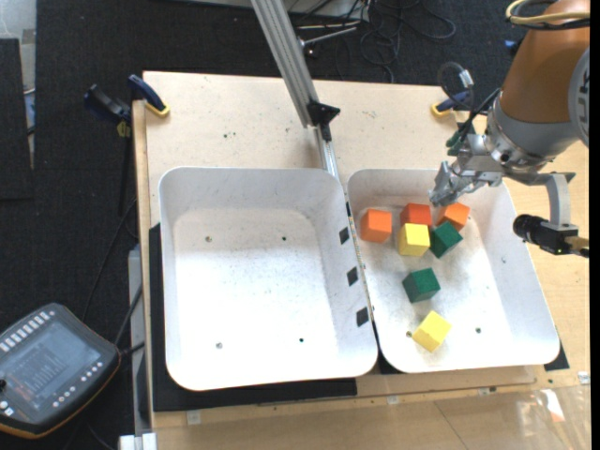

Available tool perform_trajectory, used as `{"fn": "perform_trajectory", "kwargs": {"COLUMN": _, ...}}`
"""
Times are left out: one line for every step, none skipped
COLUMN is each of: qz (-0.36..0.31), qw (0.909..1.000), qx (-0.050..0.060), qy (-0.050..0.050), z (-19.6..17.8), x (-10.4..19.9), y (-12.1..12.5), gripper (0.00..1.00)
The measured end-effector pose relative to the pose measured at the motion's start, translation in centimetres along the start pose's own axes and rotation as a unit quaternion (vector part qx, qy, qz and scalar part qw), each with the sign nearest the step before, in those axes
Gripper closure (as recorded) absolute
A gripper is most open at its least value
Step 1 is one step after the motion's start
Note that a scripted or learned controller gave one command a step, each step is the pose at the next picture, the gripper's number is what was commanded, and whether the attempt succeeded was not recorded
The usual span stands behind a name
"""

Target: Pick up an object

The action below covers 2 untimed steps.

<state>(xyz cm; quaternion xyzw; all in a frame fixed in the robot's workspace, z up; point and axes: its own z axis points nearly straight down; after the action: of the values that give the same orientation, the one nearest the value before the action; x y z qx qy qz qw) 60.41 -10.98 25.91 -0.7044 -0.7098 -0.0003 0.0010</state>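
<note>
A grey KUKA arm (544, 73) with an orange band reaches in from the right over a pale wooden counter (244, 120) that carries two shallow white bins side by side. Its gripper (442, 193) hangs low over the far end of the right bin (520, 298), just above a cluster of coloured blocks; whether the fingers are apart or together cannot be told from this angle, and no block is seen between them. Directly beneath the gripper sit a red block (416, 215) and, just to its right, a small orange block (457, 215). A yellow block (414, 239) touches the red one on its near side, with a dark green block (445, 238) tilted against it. A larger orange block (377, 224) stands a little to the left, near the bins' shared wall. Closer to the camera lie a second green block (421, 284) and, nearer still, a second yellow block (430, 330), each apart from the cluster. The left bin (187, 251) shows only its speckled floor. A slanted metal rail (286, 45) crosses the counter's far side, and a handheld control pendant (47, 368) rests on the dark floor at lower left
</note>
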Motion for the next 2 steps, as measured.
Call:
{"fn": "perform_trajectory", "kwargs": {"qz": 0.0, "qw": 1.0, "qx": 0.001, "qy": 0.0, "z": 1.5, "x": 5.1, "y": -1.2, "gripper": 1.0}}
{"fn": "perform_trajectory", "kwargs": {"qz": 0.0, "qw": 1.0, "qx": 0.001, "qy": 0.0, "z": 1.3, "x": 9.9, "y": -3.6, "gripper": 1.0}}
